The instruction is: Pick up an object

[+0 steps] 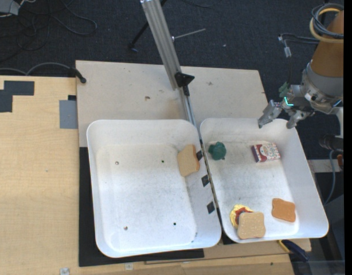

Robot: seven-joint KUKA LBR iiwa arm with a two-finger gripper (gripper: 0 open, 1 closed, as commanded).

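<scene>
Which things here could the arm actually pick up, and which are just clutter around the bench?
For the job: gripper, green ball, red and white packet, orange slab, sandwich, tan bread slice, all lying in the two white bins.

Lying about: aluminium post, floor cables.

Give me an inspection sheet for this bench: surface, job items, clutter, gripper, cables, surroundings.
Surface: two white bins, left bin and right bin, speckled.
Job's things: toast slice in left bin; green ball, red-white packet, orange piece, sandwich in right bin.
Clutter: nothing seen.
Gripper: gripper open, above right bin's far rim, holding nothing.
Cables: cables on dark floor.
Surroundings: aluminium rail, wooden panel.
</scene>
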